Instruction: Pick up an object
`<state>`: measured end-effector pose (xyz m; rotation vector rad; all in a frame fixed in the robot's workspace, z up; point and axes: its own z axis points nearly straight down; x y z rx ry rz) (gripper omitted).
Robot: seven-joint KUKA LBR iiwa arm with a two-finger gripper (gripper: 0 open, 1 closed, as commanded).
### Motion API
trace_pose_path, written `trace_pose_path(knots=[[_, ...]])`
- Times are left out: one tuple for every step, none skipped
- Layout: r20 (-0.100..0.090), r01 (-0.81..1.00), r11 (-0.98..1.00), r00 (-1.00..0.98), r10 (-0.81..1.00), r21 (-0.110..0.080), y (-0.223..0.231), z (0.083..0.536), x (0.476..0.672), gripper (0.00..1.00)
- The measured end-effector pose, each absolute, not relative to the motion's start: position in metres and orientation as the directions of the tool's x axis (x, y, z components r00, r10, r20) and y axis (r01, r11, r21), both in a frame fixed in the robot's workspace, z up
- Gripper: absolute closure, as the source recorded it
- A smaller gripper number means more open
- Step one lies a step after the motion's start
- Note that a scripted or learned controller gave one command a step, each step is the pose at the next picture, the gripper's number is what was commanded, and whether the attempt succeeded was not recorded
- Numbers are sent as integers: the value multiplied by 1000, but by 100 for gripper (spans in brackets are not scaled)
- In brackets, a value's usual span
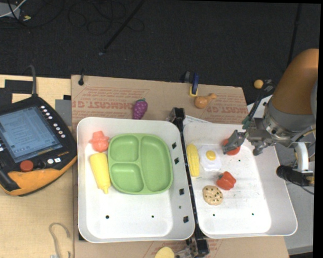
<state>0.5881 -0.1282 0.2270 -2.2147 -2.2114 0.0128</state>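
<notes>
Gripper: the gripper (236,140) hangs over the far part of the right bin (274,219), reaching in from the right. Its dark fingers point down and to the left, and I cannot tell from this slant whether they stand apart or together.

Nearest object: a small red piece (232,149) lies just at the fingertips, partly hidden by them. Whether it sits between the fingers or just beneath them is not readable.

Key relation: that red piece lies directly under the tool and slightly to its near side, so the coming move is likely a short straight descent rather than a sideways reach.

Other candidates: a red pepper-like toy (226,180) sits nearer the camera than the gripper; a fried egg (211,157) lies to the gripper's left; a corn cob (192,160) lies further left along the bin's left wall, long axis running far to near; a cookie (213,195) is the nearest of all.

Count, right bin: five objects, two of them red.

Count, left bin (126,230): one green divided plate (139,164), one yellow toy (100,172) with its long axis far to near, one pink toy (99,141).

Outside the bins: a purple toy (140,108) and an orange-brown toy (203,101) on the cardboard beyond.
</notes>
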Motion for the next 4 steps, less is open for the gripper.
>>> trace_pose_path(knots=[[1,1000,0,0,1000,-2,-128,234,590,0],[2,1000,1,-1,1000,-8,-125,169,591,0],[2,1000,1,-1,1000,-6,-123,106,594,0],[1,1000,-2,2,1000,-5,-121,86,594,0]])
